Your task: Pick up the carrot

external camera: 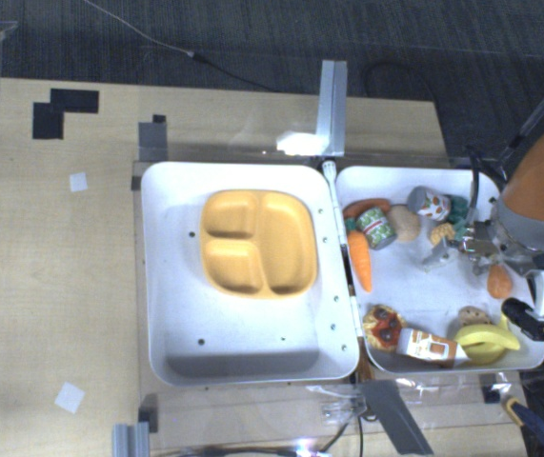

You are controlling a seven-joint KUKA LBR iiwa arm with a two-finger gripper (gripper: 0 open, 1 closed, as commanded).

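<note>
Two white bins are sitting side by side on the bench. In the left bin (171, 284) we are seeing a yellow divided plate (256, 242) lying flat, a little toward the far side. In the right bin (414, 284) we are finding the carrot (360, 261) lying against the left wall, its length running near to far, just near a red and green item (372, 221). A banana (486, 342) and a small carton (427, 347) are lying along the near wall. The arm (541, 193) is reaching in from the right, with the gripper (469, 244) hovering over the right part of that bin, well apart from the carrot. We are not able to tell the gripper's state from this view.
</note>
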